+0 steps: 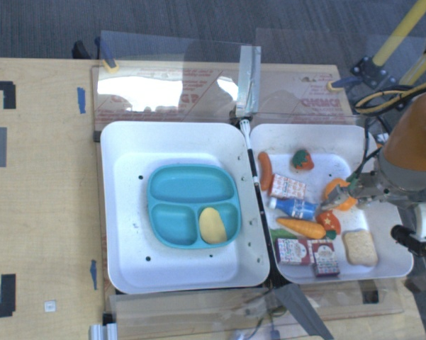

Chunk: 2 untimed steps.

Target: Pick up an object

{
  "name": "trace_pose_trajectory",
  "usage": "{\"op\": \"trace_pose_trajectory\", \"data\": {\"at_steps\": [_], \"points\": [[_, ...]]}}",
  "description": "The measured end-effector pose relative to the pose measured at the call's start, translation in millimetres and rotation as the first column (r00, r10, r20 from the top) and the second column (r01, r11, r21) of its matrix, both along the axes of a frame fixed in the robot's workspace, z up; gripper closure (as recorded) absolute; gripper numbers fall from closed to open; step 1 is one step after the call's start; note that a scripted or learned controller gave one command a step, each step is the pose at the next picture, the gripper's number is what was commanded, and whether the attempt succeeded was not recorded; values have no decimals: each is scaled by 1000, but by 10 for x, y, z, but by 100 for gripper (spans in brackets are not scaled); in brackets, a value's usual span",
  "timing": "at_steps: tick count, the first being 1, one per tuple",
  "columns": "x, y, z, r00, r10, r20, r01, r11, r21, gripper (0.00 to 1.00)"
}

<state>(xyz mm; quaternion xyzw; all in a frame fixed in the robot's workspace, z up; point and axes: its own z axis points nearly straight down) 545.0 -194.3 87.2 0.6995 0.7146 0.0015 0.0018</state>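
red-and-white printed cartons (293, 251) lie unreadable beside the pincer (334, 198).

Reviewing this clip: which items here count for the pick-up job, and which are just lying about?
In play:
hand, low in the right bin
orange toy right at it
carrot
tomato
blue bottle

Lying about:
teal tray in the left bin
yellow potato in the tray's lower right compartment
blue tape on the bench

fixed overhead | angled down over bench (42, 211) | spans left bin (120, 261), right bin (393, 266) | arm (411, 147) at right
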Motion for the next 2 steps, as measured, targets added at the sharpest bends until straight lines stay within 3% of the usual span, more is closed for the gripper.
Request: {"op": "trace_pose_trajectory", "data": {"at_steps": [1, 2], "points": [[6, -10, 105, 1000, -3, 3, 3, 1000, -1, 100], [634, 822, 335, 999, 51, -1, -51, 999, 3, 100]]}}
